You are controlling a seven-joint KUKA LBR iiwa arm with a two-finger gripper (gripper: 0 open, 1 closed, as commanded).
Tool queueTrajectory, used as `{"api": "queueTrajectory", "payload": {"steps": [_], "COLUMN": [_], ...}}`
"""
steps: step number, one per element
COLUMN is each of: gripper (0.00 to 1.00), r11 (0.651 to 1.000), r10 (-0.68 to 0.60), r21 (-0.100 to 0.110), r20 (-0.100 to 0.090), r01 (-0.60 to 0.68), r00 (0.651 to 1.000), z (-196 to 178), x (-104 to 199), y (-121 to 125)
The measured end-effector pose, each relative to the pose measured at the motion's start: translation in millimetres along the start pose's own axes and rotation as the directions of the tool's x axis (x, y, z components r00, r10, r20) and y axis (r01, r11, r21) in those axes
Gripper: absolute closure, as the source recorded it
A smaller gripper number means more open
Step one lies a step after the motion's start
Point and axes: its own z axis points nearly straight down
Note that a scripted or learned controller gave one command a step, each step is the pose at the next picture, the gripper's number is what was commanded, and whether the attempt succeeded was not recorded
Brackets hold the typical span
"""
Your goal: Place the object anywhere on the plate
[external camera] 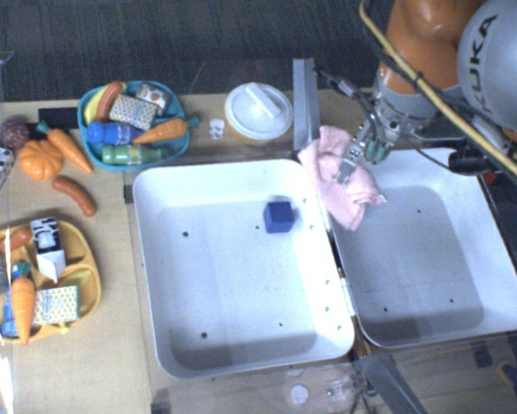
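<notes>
The grey arm (498, 51) with its orange band enters from the right edge, over the far right corner of the counter (74, 374), and its bulk hides part of the right bin's far rim. The left bin (207, 334) holds broad bare floor on every side of a small blue block (279, 216), which sits alone toward the far right of that bin, well apart from its walls. The right bin (450, 301) is open across its near half. A pink cloth (340, 184) drapes over the shared rim at the far end, partly in the right bin. The pincer (356, 158) hangs right at the cloth; whether its jaws are spread or closed on the fabric cannot be told. Beyond the bins stands a white lidded bowl (259, 110). Along the left edge sit a blue tray (134, 122) and a yellow tray (36, 282) of toy food, small and hard to read.
</notes>
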Motion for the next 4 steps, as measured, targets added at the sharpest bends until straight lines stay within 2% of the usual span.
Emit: {"api": "queueTrajectory", "payload": {"steps": [1, 2, 4], "gripper": [1.0, 1.0, 1.0], "r11": [0.92, 0.778, 0.776], "r10": [-0.392, -0.629, -0.631], "r21": [-0.001, -0.001, -0.001], "r20": [0.001, 0.0, -0.002], "r01": [0.392, 0.629, 0.631], "r00": [0.92, 0.778, 0.776], "z": [-7, -11, 2], "x": [46, 98, 202], "y": [25, 33, 66]}}
